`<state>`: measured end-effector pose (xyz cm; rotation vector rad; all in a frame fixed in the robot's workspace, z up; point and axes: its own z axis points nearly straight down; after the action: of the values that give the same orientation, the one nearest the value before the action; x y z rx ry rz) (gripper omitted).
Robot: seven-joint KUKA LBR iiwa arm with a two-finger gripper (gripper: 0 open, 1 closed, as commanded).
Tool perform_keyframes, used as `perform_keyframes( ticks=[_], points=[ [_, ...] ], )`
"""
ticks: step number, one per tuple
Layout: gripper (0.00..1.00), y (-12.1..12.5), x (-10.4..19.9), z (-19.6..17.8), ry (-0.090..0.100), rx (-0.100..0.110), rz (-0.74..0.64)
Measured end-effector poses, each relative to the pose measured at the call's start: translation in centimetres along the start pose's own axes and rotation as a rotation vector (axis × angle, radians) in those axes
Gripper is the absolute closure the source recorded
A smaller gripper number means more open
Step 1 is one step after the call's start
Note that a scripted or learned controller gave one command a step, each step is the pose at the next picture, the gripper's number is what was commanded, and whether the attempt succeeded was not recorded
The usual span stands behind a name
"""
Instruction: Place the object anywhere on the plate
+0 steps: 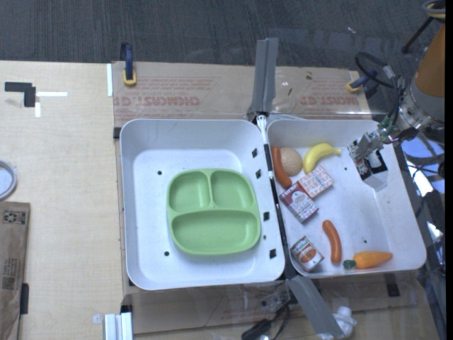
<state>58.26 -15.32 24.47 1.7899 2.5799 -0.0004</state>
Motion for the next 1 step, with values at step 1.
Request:
perform_keyframes(
  ticks=[1],
  points=[
    [1.00, 2.77, 4.03, 2.93, 0.001, 0.003, -0.033]
  ],
)
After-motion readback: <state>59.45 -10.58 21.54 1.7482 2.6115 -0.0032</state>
